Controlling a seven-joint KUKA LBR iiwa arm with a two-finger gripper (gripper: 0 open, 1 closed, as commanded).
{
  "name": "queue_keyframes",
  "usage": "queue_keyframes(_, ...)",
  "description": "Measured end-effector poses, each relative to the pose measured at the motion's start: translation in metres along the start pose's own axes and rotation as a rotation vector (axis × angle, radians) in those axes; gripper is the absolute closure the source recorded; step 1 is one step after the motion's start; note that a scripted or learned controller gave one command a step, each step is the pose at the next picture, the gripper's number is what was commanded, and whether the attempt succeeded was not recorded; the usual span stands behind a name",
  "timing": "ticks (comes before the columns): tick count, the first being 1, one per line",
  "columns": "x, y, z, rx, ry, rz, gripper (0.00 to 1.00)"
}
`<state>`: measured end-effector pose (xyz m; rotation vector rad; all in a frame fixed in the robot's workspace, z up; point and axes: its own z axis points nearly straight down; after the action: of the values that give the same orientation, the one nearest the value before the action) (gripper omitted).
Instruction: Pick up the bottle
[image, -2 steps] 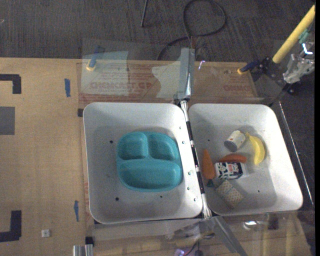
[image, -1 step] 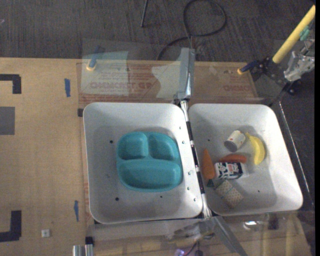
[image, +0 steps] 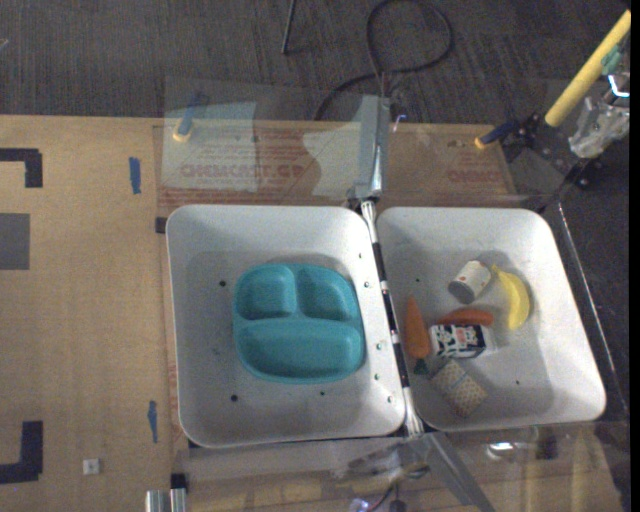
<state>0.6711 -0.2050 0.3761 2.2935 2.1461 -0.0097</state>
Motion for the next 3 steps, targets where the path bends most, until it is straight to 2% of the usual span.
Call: queue_keyframes(3,0.005,0.003,-0.027,0.002,-0.007,-0.009,1.00)
